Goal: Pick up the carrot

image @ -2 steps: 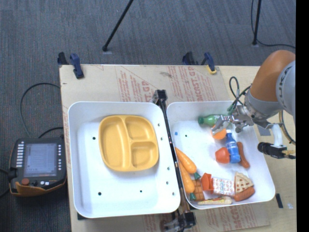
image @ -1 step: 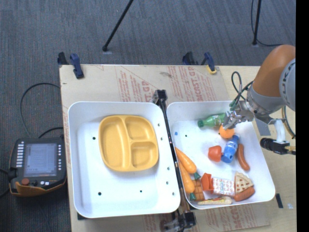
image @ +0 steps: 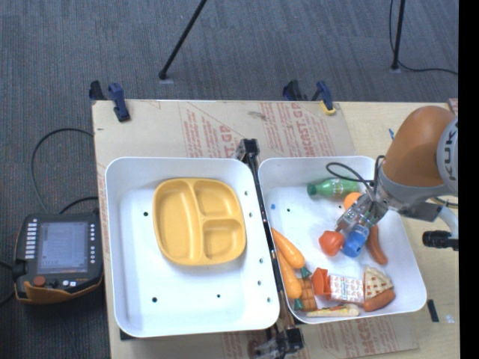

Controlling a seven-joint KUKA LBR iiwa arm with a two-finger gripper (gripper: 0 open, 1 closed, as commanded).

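The counter (image: 299,126) is a wooden board with red printing, held by blue clamps (image: 120,102) at its far edge. On it sit two shallow white bins side by side. The left bin (image: 127,200) holds a yellow divided plate (image: 200,221). The right bin (image: 408,264) carries a scatter of toy food.

The grey arm (image: 419,159) with its orange band reaches in from the right, over the right bin. Its end effector (image: 353,221) hangs low above the bin's middle, just beside a blue bottle (image: 356,241) and a small red-orange piece (image: 330,241); I cannot tell whether it is open or closed, or gripping anything.

The carrot (image: 288,249) lies against the right bin's left wall, tilted, well apart from the end effector. A second orange vegetable (image: 290,277) lies just below it. A green bottle (image: 329,188) lies near the far side, a red sausage (image: 376,247) to the right, and a red carton (image: 340,286) and a waffle-like wedge (image: 376,281) near the front
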